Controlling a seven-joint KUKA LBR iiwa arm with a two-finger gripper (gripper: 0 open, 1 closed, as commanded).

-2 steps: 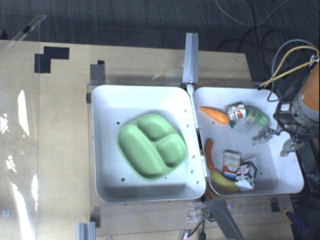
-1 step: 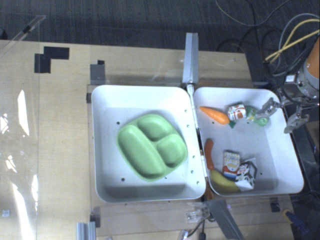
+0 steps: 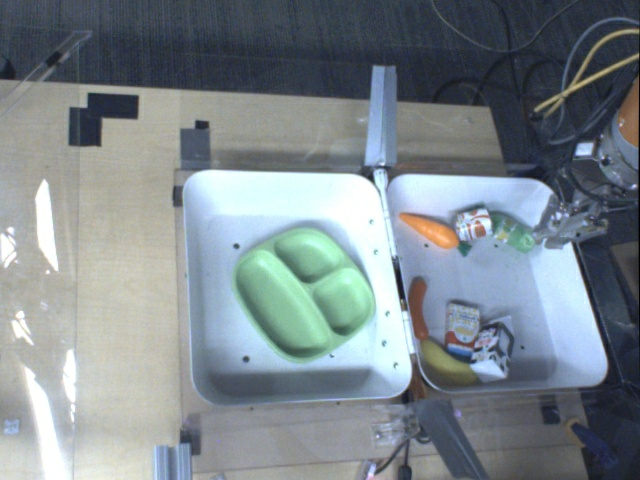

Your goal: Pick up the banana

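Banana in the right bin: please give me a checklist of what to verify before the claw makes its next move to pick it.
1. Banana located: ok, it lies at the near left corner of the right bin.
2. Banana top free: not ok, a small carton and a crumpled wrapper lean on it.
3. Room on its left: not ok, it lies close to the bin wall, and a red sausage lies just beyond it.
4. Claw above the banana: not ok, it is at the bin's far right rim.
5. Claw fingers ready: cannot tell.
6. Path across the bin: cannot tell; carrot and bottle lie far from the banana.
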